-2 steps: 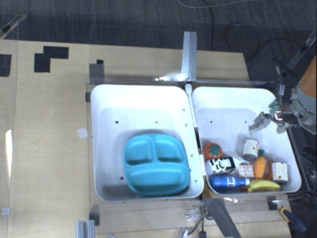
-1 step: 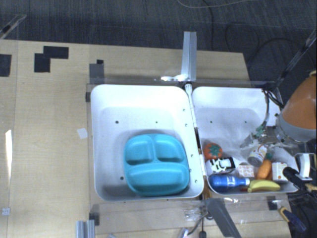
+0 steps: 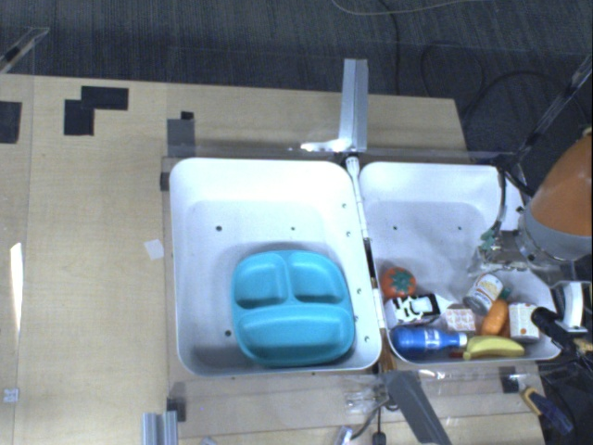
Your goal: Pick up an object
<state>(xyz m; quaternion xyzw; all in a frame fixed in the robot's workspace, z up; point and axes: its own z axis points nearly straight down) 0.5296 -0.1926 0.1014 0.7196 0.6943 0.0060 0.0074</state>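
A light wooden table (image 3: pixel 83 276) carries two shallow white bins side by side. The left bin (image 3: pixel 199 202) holds a blue divided tray (image 3: pixel 292 306), lying flat in its near half with the two small compartments toward the far side.

The right bin (image 3: pixel 426 202) has its things crowded into the near part. Going rightward: a red, tomato-like item with a green top (image 3: pixel 397 281) near the bin's left wall; a black-and-white item (image 3: pixel 414 308) just near of it; a blue bottle (image 3: pixel 424 341) lying on its side along the near wall; a small pale packet (image 3: pixel 460 320) just beyond the bottle; a yellow banana (image 3: pixel 493 347) lying just right of the bottle; a small can (image 3: pixel 485 293) tilted beside an orange carrot-like piece (image 3: pixel 496 318); and a white carton (image 3: pixel 523 322) at the near right corner.

The arm (image 3: pixel 563 202) comes in from the right, its gripper (image 3: pixel 496 253) low over the right side of this bin, just far of the can. Whether it is spread or closed cannot be told, and nothing is seen held.
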